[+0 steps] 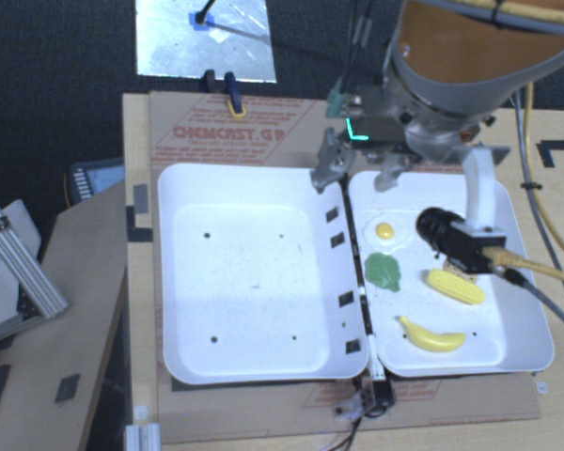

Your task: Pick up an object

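Red print reading "CHEMCAST" runs across the cardboard sheet (227,132) behind the bins.

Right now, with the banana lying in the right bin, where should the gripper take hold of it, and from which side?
Judging from this view, grip the banana at its thick middle, coming straight down from above with the fingers across its narrow width. It lies flat on the right bin floor, long axis roughly left to right, with free space around it; the corn cob is apart above it.

The arm (470,45) runs off the top edge — its bulk hides the right bin's (531,346) far rim.
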